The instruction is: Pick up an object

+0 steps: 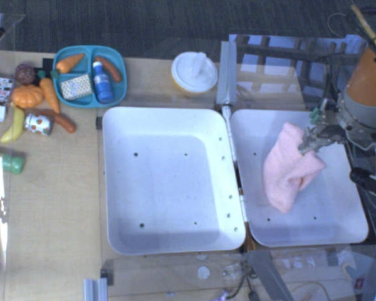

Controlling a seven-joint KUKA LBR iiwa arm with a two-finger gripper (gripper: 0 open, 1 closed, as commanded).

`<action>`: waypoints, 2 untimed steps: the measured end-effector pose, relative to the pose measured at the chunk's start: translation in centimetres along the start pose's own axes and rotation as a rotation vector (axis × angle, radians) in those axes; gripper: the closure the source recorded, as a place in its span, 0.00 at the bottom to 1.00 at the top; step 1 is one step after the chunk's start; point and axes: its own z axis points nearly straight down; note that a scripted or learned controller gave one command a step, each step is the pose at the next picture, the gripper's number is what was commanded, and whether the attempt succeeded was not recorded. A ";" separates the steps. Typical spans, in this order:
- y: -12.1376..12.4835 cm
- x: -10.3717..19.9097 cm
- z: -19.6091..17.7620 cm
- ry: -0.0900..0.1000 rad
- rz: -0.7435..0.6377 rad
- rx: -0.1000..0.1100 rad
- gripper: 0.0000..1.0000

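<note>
A: Camera view is showing the pink cloth (290, 175) lying crumpled in the right bin (338, 227), a little toward that bin's twelve o'clock side, with its upper corner reaching toward one o'clock.

B: And the tool (310, 144)?

A: It is sitting at the cloth's two o'clock edge, right over that raised corner. Its metal tips are overlapping the fabric, but I cannot tell whether they are spread or pinched, or whether any cloth is actually between them.

B: So what is worrying you?

A: Mostly the placement. The tool is meeting a thin corner and not the bulk of the folds, so I am judging that a close there could be catching a single layer or nothing, and the cloth could be sliding out as the arm (366, 83) is lifting. Soft fabric is also draping, so a trailing end could be dragging over the bin's wall.

B: Anything else nearby?

A: Not in that bin. The left bin (144, 231) is lying at nine o'clock of the cloth, across the divider. Further out on the counter (44, 218), toward ten o'clock, a teal plate (116, 58) of toy food and a white lidded cup (194, 72) are standing well apart from the work.
</note>
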 end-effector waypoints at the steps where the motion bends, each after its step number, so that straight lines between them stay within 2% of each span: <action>1: 3.1 -2.8 -0.9 -0.001 0.031 -0.003 0.00; 2: 2.7 -0.3 13.6 0.000 -0.192 -0.001 0.00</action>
